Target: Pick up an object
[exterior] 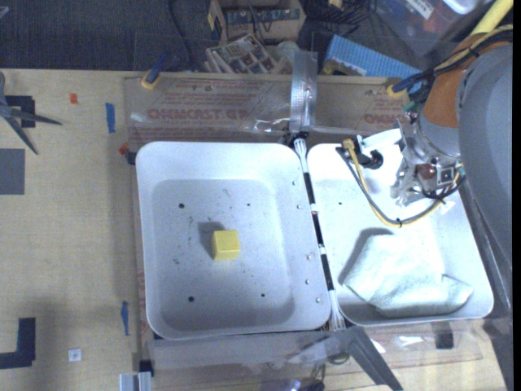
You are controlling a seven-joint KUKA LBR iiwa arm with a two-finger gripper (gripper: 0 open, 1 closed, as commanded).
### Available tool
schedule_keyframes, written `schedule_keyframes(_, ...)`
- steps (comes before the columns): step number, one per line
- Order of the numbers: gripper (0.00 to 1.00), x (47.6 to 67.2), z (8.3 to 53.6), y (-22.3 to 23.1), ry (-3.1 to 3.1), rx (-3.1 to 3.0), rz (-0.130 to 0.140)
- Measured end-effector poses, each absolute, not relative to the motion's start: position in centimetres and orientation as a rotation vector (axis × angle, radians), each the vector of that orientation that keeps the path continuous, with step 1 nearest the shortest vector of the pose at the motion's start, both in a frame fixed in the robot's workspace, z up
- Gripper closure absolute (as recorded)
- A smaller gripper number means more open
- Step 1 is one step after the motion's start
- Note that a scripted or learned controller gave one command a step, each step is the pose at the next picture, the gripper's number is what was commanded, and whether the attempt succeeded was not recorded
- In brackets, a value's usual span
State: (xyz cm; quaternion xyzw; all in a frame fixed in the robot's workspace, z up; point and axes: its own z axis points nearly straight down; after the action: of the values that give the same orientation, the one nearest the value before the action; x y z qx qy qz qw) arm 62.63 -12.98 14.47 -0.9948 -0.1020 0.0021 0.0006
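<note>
A small yellow cube (226, 244) lies near the middle of the left white bin (163, 165), well apart from the gripper (417, 182) and off to its left. A crumpled white cloth (403, 275) lies in the right bin (334, 165), just below the gripper. Whether the gripper is wide or narrow cannot be told.

Robotics laboratory: wooden table (65, 243) bearing two white bins (163, 165), cabling (374, 206), and cluttered equipment shelves (248, 23) behind.
</note>
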Motion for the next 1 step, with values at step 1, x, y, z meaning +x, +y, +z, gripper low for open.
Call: schedule_keyframes(1,1.0,63.39,12.79,-17.82,-0.316,-3.125,0.007)
